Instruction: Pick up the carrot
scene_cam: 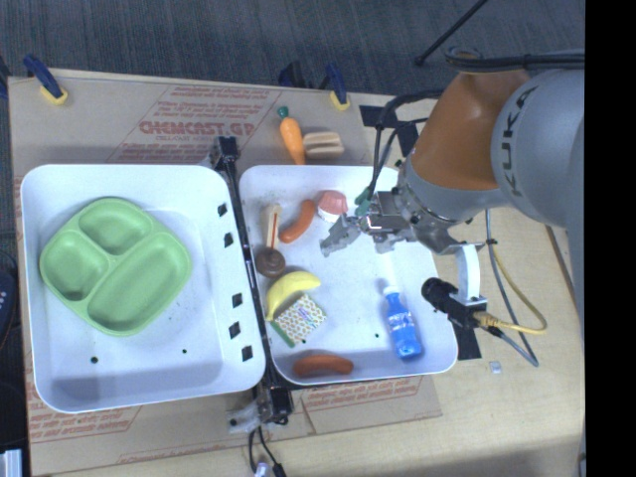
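The bench carried two shallow white bins side by side, the left bin (pixel 60 386) and the right bin (pixel 437 361). The arm (pixel 517 137), grey with an orange band, reached in from the right, and its gripper (pixel 338 237) hung over the upper middle of the right bin. The two fingers (pixel 331 242) appeared slightly spread, pointing toward the bin's left half, with nothing seen between them. Whether the fingertips touched the bin floor could not be told.

The carrot (pixel 290 139) lay outside both bins, on the cardboard just behind the right bin's rear rim, its green top pointing away from the bin. It was well apart from the gripper. A small bread-coloured block (pixel 323 145) lay just beside the carrot, to its right.

Inside the right bin, a pink-and-white item (pixel 332 204) lay near the gripper, and an orange-red sausage-shaped piece (pixel 297 223) lay just to its left. Farther left stood a thin stick (pixel 271 226) and a brown round piece (pixel 269 261). A banana (pixel 291 289) lay toward the bin's front, touching a patterned packet (pixel 299 317). A red sausage (pixel 323 365) lay near the front rim, and a blue bottle (pixel 401 323) lay toward the right side.

The left bin held a green divided plate (pixel 114 263).
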You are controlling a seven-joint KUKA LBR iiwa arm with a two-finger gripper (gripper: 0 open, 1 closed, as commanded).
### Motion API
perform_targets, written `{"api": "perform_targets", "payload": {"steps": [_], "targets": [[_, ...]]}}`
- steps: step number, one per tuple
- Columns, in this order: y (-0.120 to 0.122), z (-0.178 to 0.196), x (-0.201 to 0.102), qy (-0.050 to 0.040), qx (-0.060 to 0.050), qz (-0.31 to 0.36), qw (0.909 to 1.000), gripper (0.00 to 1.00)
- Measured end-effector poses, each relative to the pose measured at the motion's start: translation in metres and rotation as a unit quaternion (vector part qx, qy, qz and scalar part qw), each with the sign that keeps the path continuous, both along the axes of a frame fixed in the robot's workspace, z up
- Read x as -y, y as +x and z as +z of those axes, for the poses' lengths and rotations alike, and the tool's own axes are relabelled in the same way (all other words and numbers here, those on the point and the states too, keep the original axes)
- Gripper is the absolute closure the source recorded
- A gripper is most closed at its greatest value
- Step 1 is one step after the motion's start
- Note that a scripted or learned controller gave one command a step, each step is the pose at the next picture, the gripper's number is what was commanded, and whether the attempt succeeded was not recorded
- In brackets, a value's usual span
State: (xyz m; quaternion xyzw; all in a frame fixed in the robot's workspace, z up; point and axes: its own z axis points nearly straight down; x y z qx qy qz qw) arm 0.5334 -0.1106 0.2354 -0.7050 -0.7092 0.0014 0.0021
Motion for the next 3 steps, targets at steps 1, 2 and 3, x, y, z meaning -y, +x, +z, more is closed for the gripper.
{"api": "perform_targets", "payload": {"steps": [1,2,3], "targets": [[0.041,-0.075,0.032,-0.0014,0.000,-0.306,0.9521,0.00],[0.087,-0.127,0.068,-0.0009,-0.001,-0.282,0.9595,0.00],[0.088,-0.116,0.066,-0.0003,-0.002,-0.278,0.9605,1.00]]}}
